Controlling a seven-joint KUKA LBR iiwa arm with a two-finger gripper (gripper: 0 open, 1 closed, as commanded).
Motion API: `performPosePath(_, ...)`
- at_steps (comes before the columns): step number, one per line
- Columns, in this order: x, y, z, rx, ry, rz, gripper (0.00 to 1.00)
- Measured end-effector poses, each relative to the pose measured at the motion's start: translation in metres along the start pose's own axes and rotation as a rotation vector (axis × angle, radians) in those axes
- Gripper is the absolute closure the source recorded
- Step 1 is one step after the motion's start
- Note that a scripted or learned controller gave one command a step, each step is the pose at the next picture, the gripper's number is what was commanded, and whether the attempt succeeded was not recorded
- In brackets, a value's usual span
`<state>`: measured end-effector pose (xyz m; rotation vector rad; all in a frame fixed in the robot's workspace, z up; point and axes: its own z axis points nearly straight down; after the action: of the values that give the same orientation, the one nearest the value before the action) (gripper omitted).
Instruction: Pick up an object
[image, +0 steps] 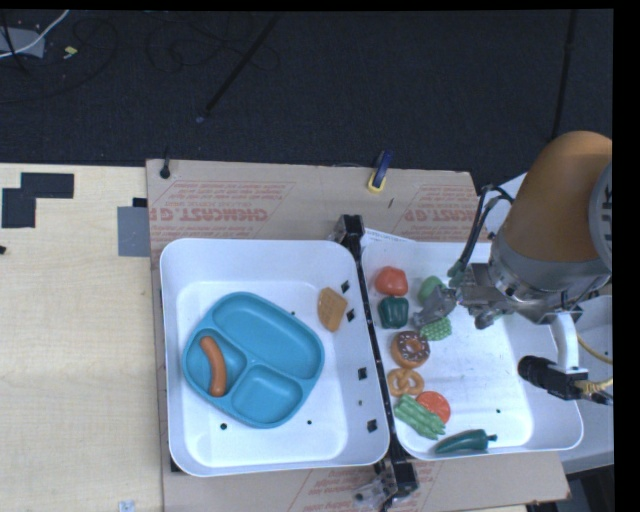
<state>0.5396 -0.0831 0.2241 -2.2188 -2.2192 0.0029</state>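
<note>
While the arm (560, 215) reaches in over the right bin (520, 425), its end effector (448, 300) sits low among the toys by a green piece (432, 289) and a small corn cob (436, 329); whether it grips anything I cannot tell. Near them lie a tomato (391, 281), pepper (393, 312), donut (410, 348) and pretzel (404, 381). Across in the left bin (190, 262), a blue tray (254, 357) holds a sausage (213, 364), with bread (332, 308) just beside it.

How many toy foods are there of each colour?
Green: 5 (dark green toy pepper, light green piece, small bumpy green piece, green ridged vegetable, dark green chilli)
Red or orange-red: 3 (red-orange toy tomato, red round piece, orange sausage)
Brown or tan: 3 (chocolate doughnut, tan pretzel, tan bread wedge)
Total: 11
</note>
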Motion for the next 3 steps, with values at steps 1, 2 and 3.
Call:
performPosePath(1, 0.002, -0.003, 0.044, 0.004, 0.0, 0.0, 0.0)
performPosePath(2, 0.0, 0.004, 0.103, 0.003, 0.0, 0.001, 0.0)
performPosePath(3, 0.001, 0.004, 0.138, 0.0, -0.001, 0.002, 0.0)
